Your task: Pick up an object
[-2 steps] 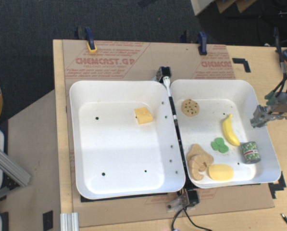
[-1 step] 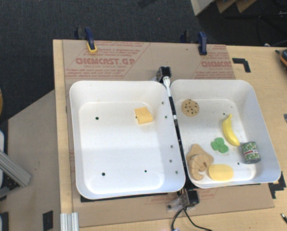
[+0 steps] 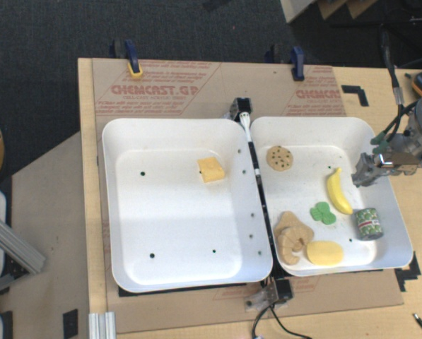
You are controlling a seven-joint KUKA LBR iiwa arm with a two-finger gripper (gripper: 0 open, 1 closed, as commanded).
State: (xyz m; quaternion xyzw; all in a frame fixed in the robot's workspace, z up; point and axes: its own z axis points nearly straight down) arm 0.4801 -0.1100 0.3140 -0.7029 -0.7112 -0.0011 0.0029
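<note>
Banana [image 3: 338, 192]: lies in the right bin [image 3: 306, 127], near its right edge, lengthwise toward the far and near rims.
Neighbours: green leafy piece [image 3: 324, 214] just beside the banana's near end; green-and-red can [image 3: 368, 223] near the right edge; yellow lemon-like piece [image 3: 324, 253] and tan bread-like pieces [image 3: 291, 234] toward the near edge; cookie [image 3: 280, 158] toward the far left corner.
Gripper [image 3: 366, 169]: hangs over the right bin's right edge, beside the banana, with nothing seen in it; how far it is open I cannot tell.
Left bin [image 3: 119, 210]: a yellow cheese-like block [image 3: 211, 169] sits toward its far right part.
Bench [image 3: 161, 87]: brown board printed with red lettering, two blue clamps [image 3: 133, 57] on its far edge.
Room: dark carpet [image 3: 48, 41] around the bench.
</note>
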